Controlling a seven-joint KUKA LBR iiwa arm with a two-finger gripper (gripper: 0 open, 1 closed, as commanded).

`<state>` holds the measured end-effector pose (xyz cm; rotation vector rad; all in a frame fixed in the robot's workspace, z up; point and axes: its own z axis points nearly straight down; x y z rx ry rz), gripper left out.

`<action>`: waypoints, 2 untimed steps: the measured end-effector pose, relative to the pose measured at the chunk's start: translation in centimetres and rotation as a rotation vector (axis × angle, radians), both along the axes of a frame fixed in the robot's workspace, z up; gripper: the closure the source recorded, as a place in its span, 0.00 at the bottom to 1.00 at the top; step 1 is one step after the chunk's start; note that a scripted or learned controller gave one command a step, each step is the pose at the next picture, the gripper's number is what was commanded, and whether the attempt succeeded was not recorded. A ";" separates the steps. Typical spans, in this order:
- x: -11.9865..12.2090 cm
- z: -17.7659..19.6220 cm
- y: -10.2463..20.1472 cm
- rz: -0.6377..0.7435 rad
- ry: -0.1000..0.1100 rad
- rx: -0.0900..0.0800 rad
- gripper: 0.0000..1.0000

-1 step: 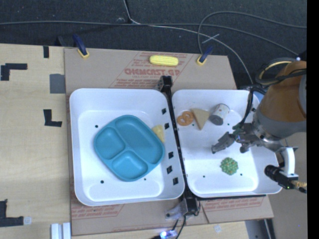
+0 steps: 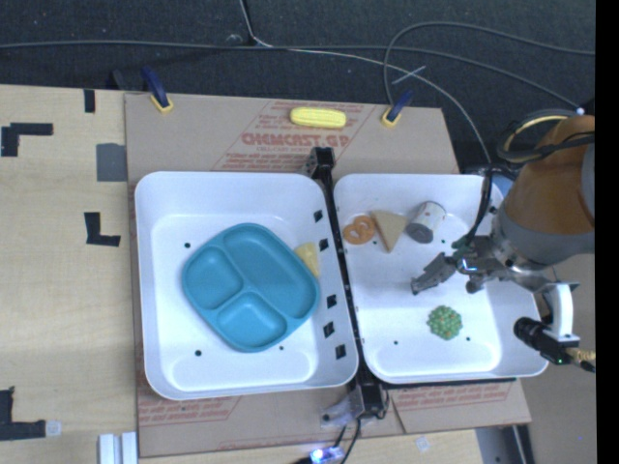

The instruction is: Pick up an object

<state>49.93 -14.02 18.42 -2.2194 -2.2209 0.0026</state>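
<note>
The bench (image 2: 58, 259) carries 2 white bins. The left bin (image 2: 155, 211) holds a blue divided plate (image 2: 250, 286). Over the right bin (image 2: 484, 356) hangs the gripper (image 2: 432, 275), jaws apart and clamped on nothing. A green ball (image 2: 445, 322) lies just near of it; a pretzel (image 2: 359, 229) lies far-left.

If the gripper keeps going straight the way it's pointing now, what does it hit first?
The gripper points left and slightly down across the right bin. Probably bare bin floor, then the divider wall; the green ball sits below that line. Height is unclear.
</note>
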 end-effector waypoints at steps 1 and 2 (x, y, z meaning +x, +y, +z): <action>-0.2 -6.4 0.1 0.000 0.003 0.001 0.00; 0.1 -9.7 -0.2 -0.001 -0.012 -0.008 0.00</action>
